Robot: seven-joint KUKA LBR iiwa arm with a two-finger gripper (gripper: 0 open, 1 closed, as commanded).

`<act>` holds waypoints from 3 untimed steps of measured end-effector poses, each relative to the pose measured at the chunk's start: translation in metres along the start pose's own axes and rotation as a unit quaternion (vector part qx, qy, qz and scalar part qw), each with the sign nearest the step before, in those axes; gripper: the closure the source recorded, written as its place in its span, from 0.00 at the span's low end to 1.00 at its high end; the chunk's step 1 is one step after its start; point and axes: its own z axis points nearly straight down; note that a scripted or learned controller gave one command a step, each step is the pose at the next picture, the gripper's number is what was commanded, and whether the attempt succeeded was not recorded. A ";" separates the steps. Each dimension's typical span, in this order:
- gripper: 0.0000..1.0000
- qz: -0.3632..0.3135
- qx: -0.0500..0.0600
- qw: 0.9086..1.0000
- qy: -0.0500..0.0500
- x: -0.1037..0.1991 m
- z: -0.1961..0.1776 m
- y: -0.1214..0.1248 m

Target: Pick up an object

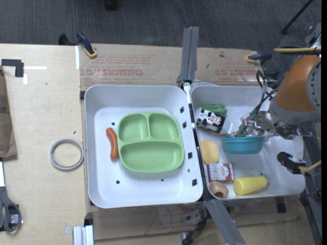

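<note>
While over the right bin, tool (247, 128) touches blue bowl (243, 145).

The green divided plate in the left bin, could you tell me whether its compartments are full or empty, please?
Empty. All three compartments of the green divided plate show bare green; the orange sausage-shaped toy lies outside it, on the left bin floor beside its left edge.

pincer (246, 128) fingertips hidden in blue bowl (244, 145)
</note>
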 end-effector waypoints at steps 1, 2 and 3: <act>0.00 -0.142 0.001 0.990 0.000 0.102 -0.099 0.033; 0.00 -0.197 0.001 0.980 0.000 0.032 -0.003 -0.003; 0.00 -0.255 0.000 0.967 0.000 0.007 0.000 0.075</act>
